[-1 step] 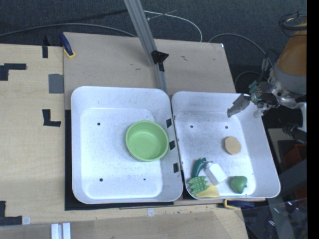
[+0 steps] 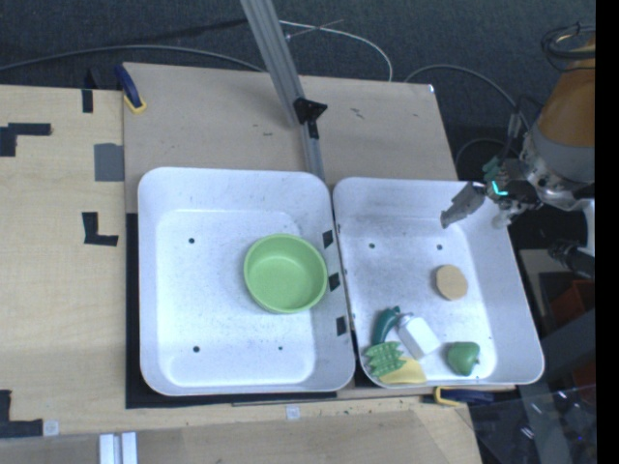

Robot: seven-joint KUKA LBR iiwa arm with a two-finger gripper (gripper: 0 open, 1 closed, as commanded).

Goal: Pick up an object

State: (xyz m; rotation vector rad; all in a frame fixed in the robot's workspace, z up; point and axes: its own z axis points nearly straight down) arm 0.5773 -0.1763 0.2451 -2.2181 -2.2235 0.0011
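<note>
A: Hovering over the right bin [image 2: 503, 288], top right edge — gripper [image 2: 481, 204] sits above the rim, nothing between the fingers as far as I can see.

B: Fingers spread or pressed together?

A: Looks spread, one dark finger angled left toward the bin, the other nearer the wrist. Nothing carried.

B: So where are the candidates?

A: All in the right bin. Tan round disc [image 2: 451, 281] mid-bin, nearest the gripper but clearly apart from it. Lower edge has a cluster: green toy pepper [image 2: 463, 357], a white block [image 2: 419, 336], a dark green piece [image 2: 387, 323], and a green-yellow item [image 2: 391, 362] at the bottom left corner. Left bin [image 2: 184, 288] has a green bowl [image 2: 284, 273].

B: Progress?

A: Early, I'd say. No grasp made, everything lying in the bins. Left: pick a target, descend, close, lift.
</note>
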